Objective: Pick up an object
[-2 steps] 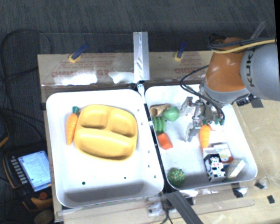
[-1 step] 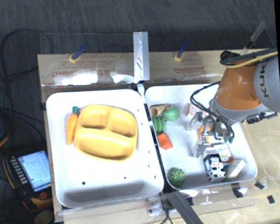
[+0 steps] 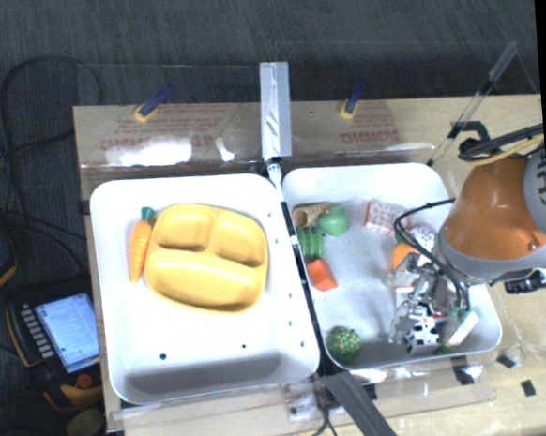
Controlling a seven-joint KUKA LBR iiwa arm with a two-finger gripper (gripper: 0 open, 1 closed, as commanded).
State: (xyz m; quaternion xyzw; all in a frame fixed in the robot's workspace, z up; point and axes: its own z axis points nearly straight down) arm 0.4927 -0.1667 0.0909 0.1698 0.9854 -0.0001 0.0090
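Note:
My gripper (image 3: 421, 328) reaches down into the right bin (image 3: 372, 280) near its front right corner, below the orange wrist band (image 3: 490, 219). Small objects crowd around its tip, and I cannot make out what lies between them. In the same bin lie a green leafy ball (image 3: 344, 342) at the front left, an orange block (image 3: 322, 274), a green pear-like fruit (image 3: 333, 222), a dark green piece (image 3: 311, 243), a red-and-white packet (image 3: 381, 216) and an orange piece (image 3: 403, 254) beside the wrist.
The left bin (image 3: 134, 364) holds a yellow divided plate (image 3: 205, 255) and a toy carrot (image 3: 140, 246) along its left side. A divider rail (image 3: 295, 258) separates the bins. Cables and a handheld pendant (image 3: 57, 337) lie left of the bench.

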